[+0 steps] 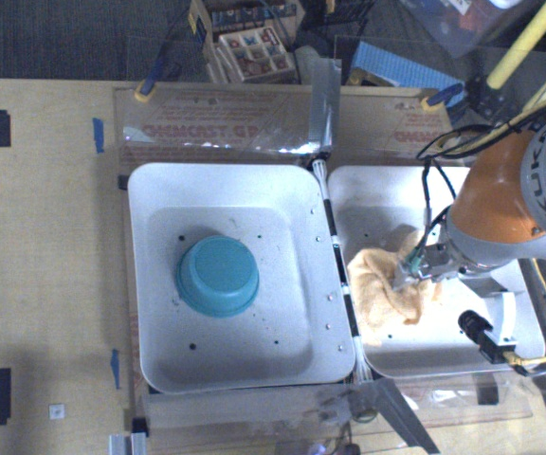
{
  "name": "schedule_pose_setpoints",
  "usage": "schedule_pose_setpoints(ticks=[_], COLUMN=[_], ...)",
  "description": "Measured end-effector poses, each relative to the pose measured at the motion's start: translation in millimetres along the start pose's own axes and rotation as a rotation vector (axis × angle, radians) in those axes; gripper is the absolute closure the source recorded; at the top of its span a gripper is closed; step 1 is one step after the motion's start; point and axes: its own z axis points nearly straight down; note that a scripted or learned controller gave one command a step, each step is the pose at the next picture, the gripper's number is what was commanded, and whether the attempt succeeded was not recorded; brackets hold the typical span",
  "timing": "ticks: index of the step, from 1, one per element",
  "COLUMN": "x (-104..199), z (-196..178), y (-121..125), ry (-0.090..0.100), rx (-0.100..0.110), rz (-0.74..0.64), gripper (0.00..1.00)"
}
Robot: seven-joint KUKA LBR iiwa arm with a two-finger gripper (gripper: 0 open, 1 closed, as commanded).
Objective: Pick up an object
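Tan cloth (385, 290) under the gripper (413, 271)
Whether it grips the cloth I cannot tell; teal bowl (218, 275) sits apart.

Grey arm (524, 192) reached in from the right, orange band above the wrist turned toward the camera, wrist angled down and leftward, gripper (412, 271) set low at the arm's tip, cables looped alongside.

crumpled tan cloth (379, 287), right bin's left side
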Motion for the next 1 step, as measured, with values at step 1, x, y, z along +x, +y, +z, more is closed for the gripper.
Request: schedule_pose_setpoints(ticks=[1], x=[-0.1], z=[0.0], y=[-0.1], ry=[0.000], rx=[0.000], rz=[0.000], gripper=[0.00])
